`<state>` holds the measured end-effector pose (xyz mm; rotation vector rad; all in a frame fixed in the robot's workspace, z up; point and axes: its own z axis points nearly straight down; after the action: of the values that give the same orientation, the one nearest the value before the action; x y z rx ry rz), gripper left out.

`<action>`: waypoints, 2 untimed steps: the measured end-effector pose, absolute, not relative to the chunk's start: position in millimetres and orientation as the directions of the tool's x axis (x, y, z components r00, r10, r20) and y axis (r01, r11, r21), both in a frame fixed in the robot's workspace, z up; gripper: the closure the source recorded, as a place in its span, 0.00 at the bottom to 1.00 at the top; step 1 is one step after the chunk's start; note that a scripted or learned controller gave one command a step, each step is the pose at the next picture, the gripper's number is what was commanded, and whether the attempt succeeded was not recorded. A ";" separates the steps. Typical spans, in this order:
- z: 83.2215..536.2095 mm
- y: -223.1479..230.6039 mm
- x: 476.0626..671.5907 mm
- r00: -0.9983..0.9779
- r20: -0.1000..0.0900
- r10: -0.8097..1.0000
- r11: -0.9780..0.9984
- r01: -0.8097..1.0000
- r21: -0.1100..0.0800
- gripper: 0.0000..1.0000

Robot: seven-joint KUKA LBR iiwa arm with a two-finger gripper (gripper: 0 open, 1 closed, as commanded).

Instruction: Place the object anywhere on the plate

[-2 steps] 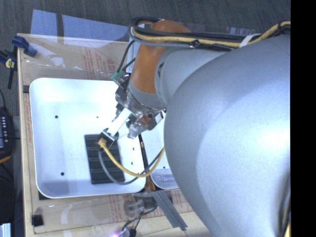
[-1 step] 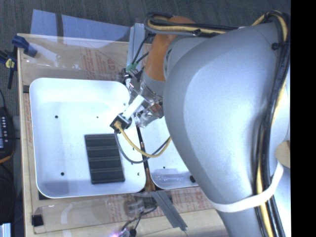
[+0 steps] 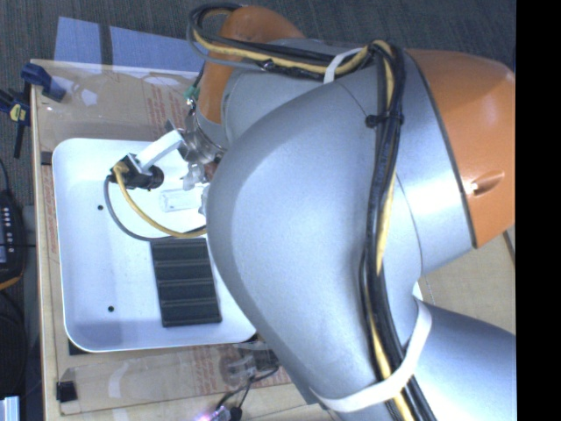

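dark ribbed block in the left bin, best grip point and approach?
Take the dark ribbed block across its two long side edges, near mid-length, coming straight down from above. It lies flat on the white bin floor, a long rectangle with open floor along its left side, so a top-down pinch across the narrow width looks most workable. The claw sits above it near the yellow cable.

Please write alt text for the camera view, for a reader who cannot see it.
A large grey and orange robot arm reaches from the right over a shallow white bin, covering much of the view. A dark ribbed rectangular object lies in the bin, below the gripper and its yellow and black cable.
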<state>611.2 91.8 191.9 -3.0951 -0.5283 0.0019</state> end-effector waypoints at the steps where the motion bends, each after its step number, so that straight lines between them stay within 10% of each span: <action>1: 232.4 177.4 641.5 0.847 -0.002 0.532 -0.847 0.532 -0.004 1.00; 2: 246.3 148.7 584.3 0.671 -0.005 0.742 -0.671 0.742 -0.008 1.00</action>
<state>584.3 148.7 246.3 -2.8668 -1.2723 0.0118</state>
